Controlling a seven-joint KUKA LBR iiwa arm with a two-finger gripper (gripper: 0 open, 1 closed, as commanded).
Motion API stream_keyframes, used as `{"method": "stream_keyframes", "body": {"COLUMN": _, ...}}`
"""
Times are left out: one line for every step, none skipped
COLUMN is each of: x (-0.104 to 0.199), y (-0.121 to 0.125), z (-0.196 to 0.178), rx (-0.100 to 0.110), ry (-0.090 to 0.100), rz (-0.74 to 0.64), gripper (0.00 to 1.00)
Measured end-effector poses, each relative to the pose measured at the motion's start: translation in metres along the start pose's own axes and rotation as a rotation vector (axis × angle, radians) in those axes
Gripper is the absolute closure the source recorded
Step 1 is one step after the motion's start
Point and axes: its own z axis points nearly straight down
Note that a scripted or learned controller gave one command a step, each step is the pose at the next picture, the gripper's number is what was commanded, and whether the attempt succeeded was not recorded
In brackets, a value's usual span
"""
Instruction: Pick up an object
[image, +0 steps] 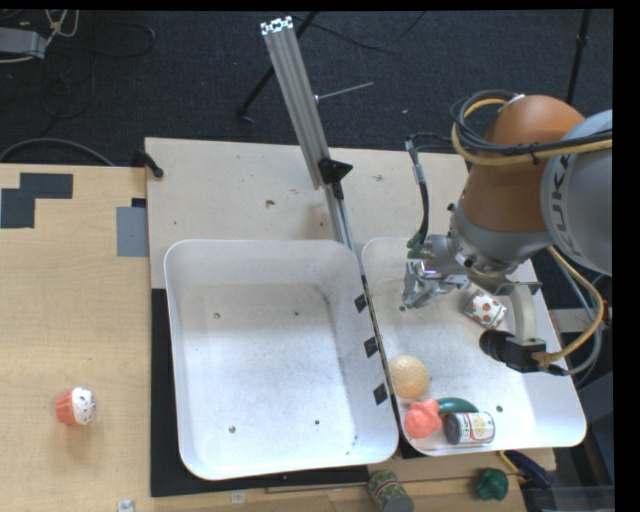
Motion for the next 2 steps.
{"method": "stream_keyframes", "body": {"x": 0.048, "y": 0.018, "z": -0.005, "rx": 0.0, "ry": -0.002, "rz": 0.001, "gripper": 1.0}}
{"method": "stream_keyframes", "body": {"x": 0.098, "y": 0.033, "z": -0.009, "rx": 0.0, "ry": -0.002, "rz": 0.002, "gripper": 1.0}}
